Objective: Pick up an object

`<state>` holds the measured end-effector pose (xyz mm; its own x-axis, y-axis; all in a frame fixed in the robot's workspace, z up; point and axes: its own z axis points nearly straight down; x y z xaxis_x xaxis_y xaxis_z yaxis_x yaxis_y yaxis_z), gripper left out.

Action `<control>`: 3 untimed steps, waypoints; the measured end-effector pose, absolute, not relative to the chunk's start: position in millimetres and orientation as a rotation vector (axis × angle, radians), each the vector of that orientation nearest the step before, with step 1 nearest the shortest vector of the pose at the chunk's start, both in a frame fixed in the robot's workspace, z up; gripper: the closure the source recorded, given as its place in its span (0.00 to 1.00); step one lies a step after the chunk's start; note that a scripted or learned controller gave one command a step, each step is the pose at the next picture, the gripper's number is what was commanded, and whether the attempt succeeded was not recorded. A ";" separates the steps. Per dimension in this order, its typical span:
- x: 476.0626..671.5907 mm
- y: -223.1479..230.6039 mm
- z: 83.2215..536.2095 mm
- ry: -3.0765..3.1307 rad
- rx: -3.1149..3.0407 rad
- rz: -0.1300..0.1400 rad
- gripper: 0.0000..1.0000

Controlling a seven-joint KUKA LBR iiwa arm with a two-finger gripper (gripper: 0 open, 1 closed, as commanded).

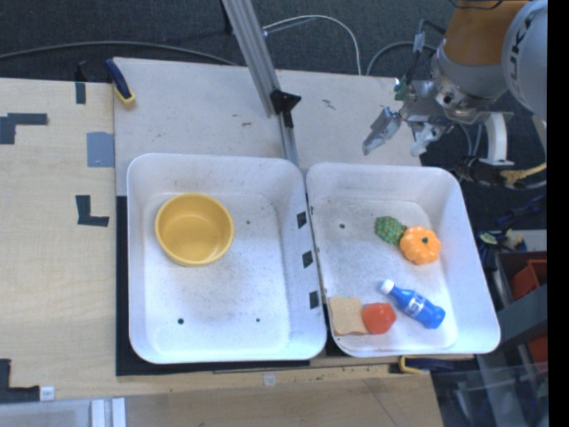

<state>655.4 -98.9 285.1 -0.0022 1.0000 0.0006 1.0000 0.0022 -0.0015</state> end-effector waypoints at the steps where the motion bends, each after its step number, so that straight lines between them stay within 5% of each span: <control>1: 655.3 -99.0 285.2 -2.224 -2.217 0.002 0.00; 3: 656.5 -101.3 175.2 -2.219 -2.216 0.010 0.00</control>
